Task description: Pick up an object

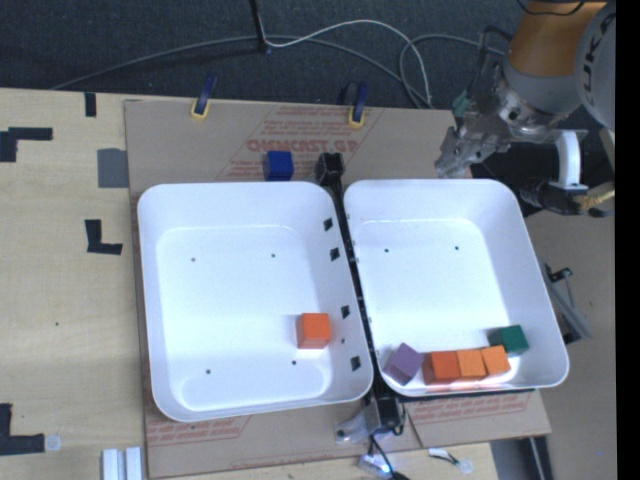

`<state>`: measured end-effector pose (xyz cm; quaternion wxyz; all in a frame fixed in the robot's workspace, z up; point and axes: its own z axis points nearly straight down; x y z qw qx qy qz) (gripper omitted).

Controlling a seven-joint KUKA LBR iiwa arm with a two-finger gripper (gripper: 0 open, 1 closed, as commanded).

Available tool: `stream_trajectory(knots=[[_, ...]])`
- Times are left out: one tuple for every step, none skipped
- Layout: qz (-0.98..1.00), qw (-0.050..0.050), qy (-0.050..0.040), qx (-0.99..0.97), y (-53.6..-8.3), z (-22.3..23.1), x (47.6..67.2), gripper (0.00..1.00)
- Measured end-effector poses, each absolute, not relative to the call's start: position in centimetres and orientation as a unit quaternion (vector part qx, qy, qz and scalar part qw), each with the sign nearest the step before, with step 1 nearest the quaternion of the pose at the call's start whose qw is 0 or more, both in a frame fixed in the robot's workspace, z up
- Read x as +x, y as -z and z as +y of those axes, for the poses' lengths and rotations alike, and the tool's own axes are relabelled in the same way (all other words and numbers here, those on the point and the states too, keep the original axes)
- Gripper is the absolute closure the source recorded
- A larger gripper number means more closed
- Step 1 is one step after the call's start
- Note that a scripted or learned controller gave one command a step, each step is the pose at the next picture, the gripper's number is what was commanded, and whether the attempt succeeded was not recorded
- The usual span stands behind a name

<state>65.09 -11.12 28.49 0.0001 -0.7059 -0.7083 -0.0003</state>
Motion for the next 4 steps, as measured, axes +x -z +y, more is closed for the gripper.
stream_trajectory(knots=[[-0.708,0.001,-0.0003,-0.706,-26.8,-7.4,62.6,1.00],[-0.709,0.000,0.0004,-0.706,-27.0,-2.5,60.4,1.00],[-0.709,0.001,0.0003,-0.706,-27.0,2.2,57.7,1.00],[-0.708,0.001,-0.0005,-0.706,-25.3,5.8,55.6,1.00]])
